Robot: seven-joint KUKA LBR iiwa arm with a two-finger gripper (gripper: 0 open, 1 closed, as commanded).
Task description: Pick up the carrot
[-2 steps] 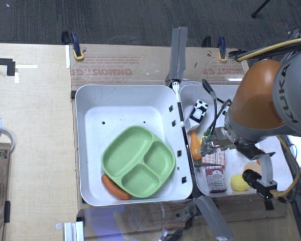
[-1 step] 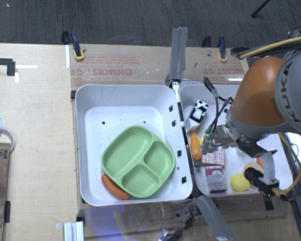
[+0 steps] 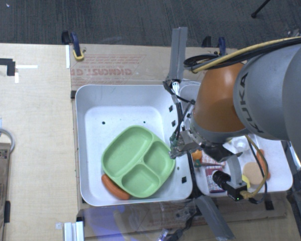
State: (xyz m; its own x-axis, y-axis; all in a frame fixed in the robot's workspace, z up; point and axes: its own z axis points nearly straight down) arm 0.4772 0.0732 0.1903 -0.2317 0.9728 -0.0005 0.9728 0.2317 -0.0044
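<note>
An orange, carrot-like stick (image 3: 115,187) lies at the front left of the left bin (image 3: 90,109), partly tucked under the rim of a green divided plate (image 3: 138,160). Another slim orange piece (image 3: 261,160) lies in the right bin, half hidden by the arm. My gripper (image 3: 177,147) hangs low at the plate's right edge, beside the wall between the two bins, well to the right of the orange stick. The arm's orange band and grey wrist (image 3: 226,102) cover much of the right bin.
The right bin (image 3: 278,182) holds a round tan bun-like item (image 3: 252,172), a printed packet (image 3: 210,173) and a small orange bit (image 3: 196,155). A cable loops over the arm. The bare wooden bench (image 3: 30,114) extends to the left.
</note>
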